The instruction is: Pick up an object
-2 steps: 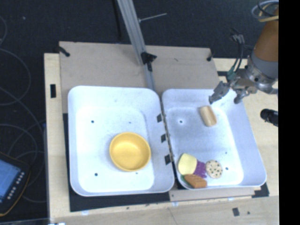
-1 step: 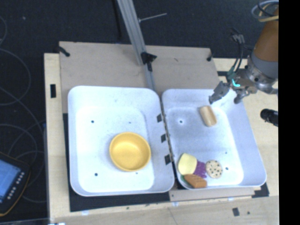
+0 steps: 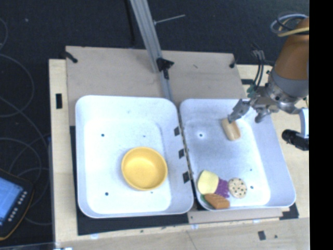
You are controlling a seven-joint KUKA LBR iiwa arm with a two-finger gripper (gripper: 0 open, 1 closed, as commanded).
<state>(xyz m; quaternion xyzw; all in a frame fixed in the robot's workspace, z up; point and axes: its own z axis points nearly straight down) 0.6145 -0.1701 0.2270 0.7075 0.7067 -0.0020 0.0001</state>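
A bowl [image 3: 144, 167] sits in the left bin [image 3: 93, 113], toward its near side. In the right bin [image 3: 270, 155], a small roll-shaped piece [image 3: 231, 129] lies near the far edge just below my gripper [image 3: 248, 110], and a cluster of small items [image 3: 221, 188] crowds the near left corner.

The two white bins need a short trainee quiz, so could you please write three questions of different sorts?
1. True or false: the yellow bowl sits in the left bin.
2. Which item lies closest to the end effector? A) tan bread-like piece B) spotted cookie C) purple item
3. Fill in: the pile of small items lies in the right bin's ____ edge area.

Key: 1 true; 2 A; 3 near (bottom).
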